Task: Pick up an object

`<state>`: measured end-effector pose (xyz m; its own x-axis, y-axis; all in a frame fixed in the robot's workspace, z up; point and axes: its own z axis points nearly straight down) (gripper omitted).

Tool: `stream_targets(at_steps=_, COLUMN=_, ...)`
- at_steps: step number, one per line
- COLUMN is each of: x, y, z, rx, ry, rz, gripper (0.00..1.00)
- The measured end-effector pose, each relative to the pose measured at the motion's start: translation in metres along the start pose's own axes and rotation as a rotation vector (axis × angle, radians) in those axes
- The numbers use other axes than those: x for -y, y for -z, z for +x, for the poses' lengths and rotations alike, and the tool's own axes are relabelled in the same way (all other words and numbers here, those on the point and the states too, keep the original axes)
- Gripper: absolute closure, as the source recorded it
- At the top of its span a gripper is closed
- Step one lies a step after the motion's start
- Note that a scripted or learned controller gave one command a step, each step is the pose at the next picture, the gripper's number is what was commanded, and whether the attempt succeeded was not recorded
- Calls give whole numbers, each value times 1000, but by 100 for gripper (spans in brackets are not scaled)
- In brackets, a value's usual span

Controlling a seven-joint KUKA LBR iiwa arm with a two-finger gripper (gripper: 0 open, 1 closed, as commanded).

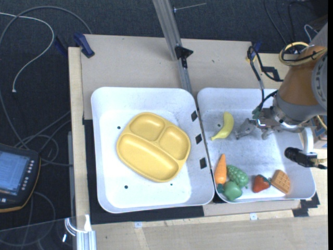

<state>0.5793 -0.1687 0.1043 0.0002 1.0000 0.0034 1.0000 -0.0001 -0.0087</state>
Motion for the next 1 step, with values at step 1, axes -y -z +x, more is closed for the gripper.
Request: stream_targets(at_steps=1, x=-3, y=16, z=0, rx=2, ry=1, rz=-9, gripper=100)
